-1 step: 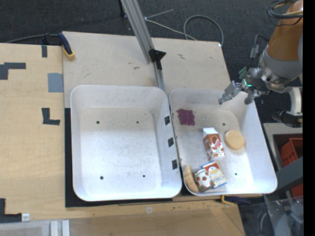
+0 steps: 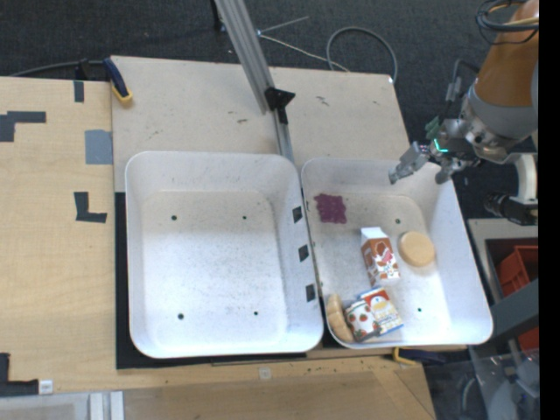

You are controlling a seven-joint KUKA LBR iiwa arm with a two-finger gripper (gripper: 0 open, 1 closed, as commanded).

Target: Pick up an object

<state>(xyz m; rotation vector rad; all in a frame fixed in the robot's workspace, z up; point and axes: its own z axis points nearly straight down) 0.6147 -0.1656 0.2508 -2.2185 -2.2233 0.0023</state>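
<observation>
The right bin (image 2: 455, 234) holds a purple bunch of grapes (image 2: 330, 207) near its far left, a small red and white carton (image 2: 379, 256) in the middle, and a round tan bun (image 2: 417, 249) beside it. Near the front lie a red and white packet (image 2: 374, 313) and a tan pastry (image 2: 338, 318) against the rim. My gripper (image 2: 426, 166) hangs over the bin's far right corner, above the rim and apart from every object. Its two fingers are spread, with nothing between them.
The left bin (image 2: 140, 234) stands next to the right one. A grey metal post (image 2: 249, 46) slants across the back of the bench. A blue and yellow clamp (image 2: 118, 81) sits at the far left. Cables (image 2: 359, 38) lie behind.
</observation>
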